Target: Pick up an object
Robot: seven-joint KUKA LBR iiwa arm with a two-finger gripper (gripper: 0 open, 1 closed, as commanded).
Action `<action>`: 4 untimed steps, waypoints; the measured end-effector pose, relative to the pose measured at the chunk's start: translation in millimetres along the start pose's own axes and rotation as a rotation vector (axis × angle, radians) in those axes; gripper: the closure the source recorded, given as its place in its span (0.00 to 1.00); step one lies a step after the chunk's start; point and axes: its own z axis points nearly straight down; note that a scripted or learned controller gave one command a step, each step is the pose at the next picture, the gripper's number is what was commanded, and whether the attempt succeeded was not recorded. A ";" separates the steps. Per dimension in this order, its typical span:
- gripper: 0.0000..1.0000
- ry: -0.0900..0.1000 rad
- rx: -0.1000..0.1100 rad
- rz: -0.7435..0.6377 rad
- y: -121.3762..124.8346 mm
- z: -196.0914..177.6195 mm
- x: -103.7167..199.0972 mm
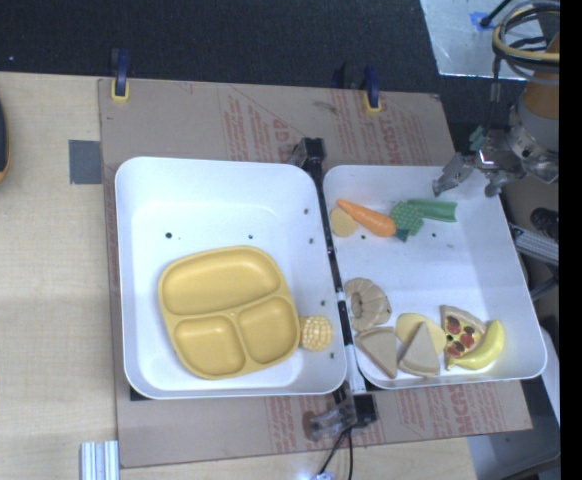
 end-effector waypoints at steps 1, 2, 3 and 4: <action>0.00 0.009 0.017 -0.004 -4.2 65.2 59.8; 0.00 0.007 0.022 0.007 -115.6 65.7 34.4; 0.00 0.007 0.007 -0.005 -33.5 77.4 81.2; 0.00 0.003 0.007 0.004 -2.2 70.9 24.3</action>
